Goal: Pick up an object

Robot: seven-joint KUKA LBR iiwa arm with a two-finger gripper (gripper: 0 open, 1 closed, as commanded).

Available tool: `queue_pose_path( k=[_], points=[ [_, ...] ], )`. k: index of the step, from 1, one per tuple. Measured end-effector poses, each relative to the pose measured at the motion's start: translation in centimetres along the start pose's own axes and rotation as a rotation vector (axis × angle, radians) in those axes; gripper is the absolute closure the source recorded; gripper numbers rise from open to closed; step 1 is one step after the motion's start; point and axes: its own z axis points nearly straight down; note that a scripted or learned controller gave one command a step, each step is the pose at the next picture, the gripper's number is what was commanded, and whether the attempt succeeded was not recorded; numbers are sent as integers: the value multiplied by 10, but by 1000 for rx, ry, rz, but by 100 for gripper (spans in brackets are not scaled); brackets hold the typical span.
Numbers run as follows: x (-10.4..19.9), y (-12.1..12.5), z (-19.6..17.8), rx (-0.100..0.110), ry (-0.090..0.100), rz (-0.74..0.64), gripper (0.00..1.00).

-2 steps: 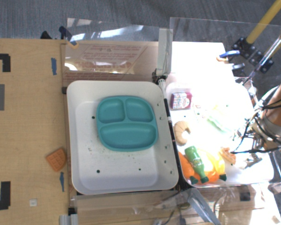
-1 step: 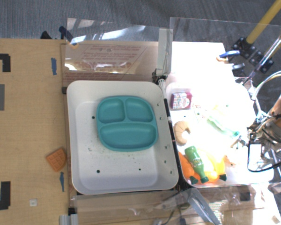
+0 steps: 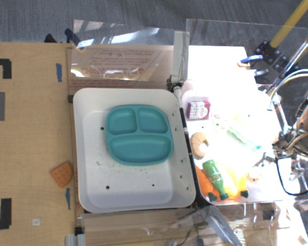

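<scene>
Gripper (image 3: 293, 155) state unclear at right edge; one green bottle (image 3: 215, 178), one croissant (image 3: 198, 143), one teal plate (image 3: 139, 135).

The bench carries 2 shallow white bins: 1 left bin (image 3: 87, 188) and 1 right bin (image 3: 220, 55). The left bin contains 1 teal divided plate (image 3: 138, 135) with 3 compartments. The right bin contains 1 pink-and-white carton (image 3: 198, 109), 1 croissant (image 3: 198, 143), 1 green bottle (image 3: 214, 177), 1 orange carrot-like item (image 3: 205, 184) and 1 yellow item (image 3: 235, 181), partly washed out by glare; any further pale items in the glare cannot be counted. Outside the bins, 1 brown waffle-like piece (image 3: 62, 173) lies on 1 cardboard sheet (image 3: 25, 137), which bears 3 black corner or square marks and 2 strips of blue tape.
</scene>
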Motion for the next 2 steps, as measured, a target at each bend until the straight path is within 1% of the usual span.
queue_pose_path(
  k=[1,2],
  points=[
    [3,6,-11,-1,-1,-274,0],
    [-4,10,19,-12,-12,-669,0]
  ],
)
